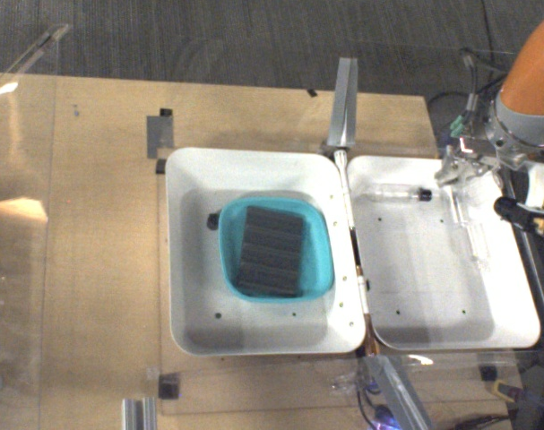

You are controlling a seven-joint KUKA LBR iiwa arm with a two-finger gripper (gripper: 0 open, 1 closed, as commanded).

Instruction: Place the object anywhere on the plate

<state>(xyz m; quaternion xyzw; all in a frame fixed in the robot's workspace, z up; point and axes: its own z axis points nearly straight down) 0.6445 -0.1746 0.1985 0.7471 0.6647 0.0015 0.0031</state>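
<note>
Dark ribbed block (272, 252) lies flat on the turquoise plate (318, 271), covering most of it; the plate sits in the left bin (186, 303). Small dark item (213, 221) by plate's left rim, too small to ID. My pincer (455, 168) is well apart, over the right bin (433, 321) top-right corner, near a clear syringe-like tube (397, 193). Finger spread: cannot tell, parts blurred and arm cut off at frame edge.

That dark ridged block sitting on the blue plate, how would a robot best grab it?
From straight above, across its narrower width. The dark block lies flat on the blue plate, whose raised rim blocks a sideways approach. Its long edges run nearly up and down the view, giving fingers two parallel sides to squeeze.
</note>
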